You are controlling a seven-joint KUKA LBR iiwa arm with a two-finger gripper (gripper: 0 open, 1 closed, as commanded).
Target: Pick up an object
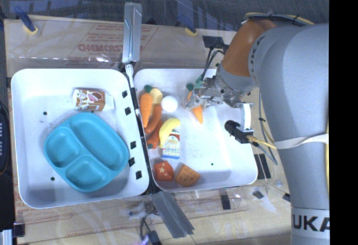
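The arm reached in over the right bin [246, 168], and its gripper [197, 98] hung low above the upper middle of that bin. A small orange carrot piece [198, 113] sat right at the fingertips, pointing down toward the bin floor, and seemed to be pinched between the 2 fingers, which looked nearly closed on it.

Left of the carrot piece, still in the right bin, a white ball [169, 104] lay close by. Beyond it, against the bin's left wall, lay 2 long carrots [146, 109] beside a yellow banana [168, 128]. Below the banana stood a small carton [172, 146], and near the bin's lower edge rested a red tomato [163, 170] next to a brown bread-like piece [187, 175].

In the left bin [22, 126] lay a blue divided plate [85, 151], with a brown and white packet [89, 99] just above it.
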